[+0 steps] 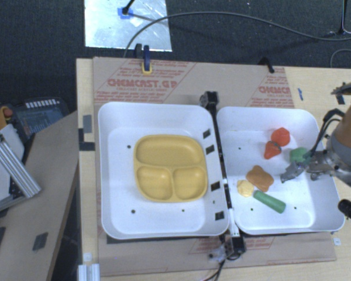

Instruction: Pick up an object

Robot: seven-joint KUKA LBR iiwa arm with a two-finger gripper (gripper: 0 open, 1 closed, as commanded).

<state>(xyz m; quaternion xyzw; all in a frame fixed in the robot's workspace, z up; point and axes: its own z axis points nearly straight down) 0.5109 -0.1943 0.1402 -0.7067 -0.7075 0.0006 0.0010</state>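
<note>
The right bin (298,215) holds several small toy items. A red-orange piece (279,136) lies at the back with a smaller orange piece (272,150) just in front of it. A brown bun-like item (260,178), a small yellow piece (245,187) and a green cylinder (269,201) cluster near the bin's middle. A small green block (298,154) sits by the right side. My gripper (291,173) reaches in from the right, low over the bin floor, just below the green block and right of the brown item. Nothing shows in its grasp.
The left bin (117,157) carries a yellow three-compartment plate (167,167). A black divider with clips (219,168) runs between the bins. The arm's grey body (345,151) hangs over the right bin's right rim. Cables lie on the dark floor behind.
</note>
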